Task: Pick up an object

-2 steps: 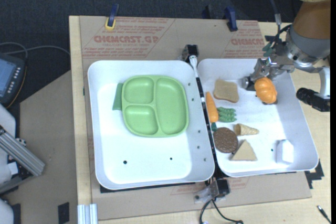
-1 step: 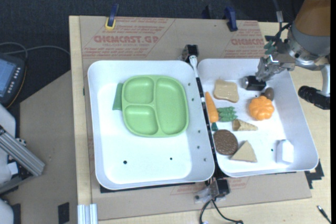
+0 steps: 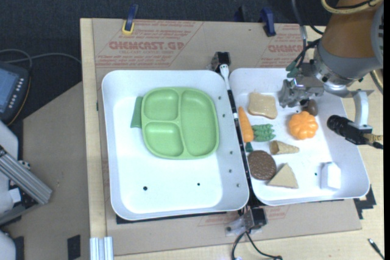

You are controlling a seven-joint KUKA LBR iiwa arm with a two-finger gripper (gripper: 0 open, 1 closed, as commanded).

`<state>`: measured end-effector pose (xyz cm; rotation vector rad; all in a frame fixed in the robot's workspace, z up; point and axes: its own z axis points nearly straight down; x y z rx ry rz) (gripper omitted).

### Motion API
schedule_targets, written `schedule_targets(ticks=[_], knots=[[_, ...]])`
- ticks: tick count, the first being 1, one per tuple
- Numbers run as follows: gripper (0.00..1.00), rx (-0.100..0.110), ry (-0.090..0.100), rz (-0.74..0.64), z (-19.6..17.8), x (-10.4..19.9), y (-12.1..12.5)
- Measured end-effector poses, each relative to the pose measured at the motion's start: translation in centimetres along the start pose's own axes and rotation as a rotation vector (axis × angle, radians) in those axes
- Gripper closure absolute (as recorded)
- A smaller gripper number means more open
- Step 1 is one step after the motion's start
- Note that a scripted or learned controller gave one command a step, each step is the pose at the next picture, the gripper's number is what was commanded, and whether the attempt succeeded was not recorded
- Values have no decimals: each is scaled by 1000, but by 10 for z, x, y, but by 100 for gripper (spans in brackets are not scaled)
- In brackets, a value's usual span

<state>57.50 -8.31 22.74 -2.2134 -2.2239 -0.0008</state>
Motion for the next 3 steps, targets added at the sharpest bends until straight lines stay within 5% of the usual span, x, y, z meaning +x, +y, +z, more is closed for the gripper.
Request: schedule_targets(ticks=[3], knots=[[100,-3,-4,4,12,-5,0]])
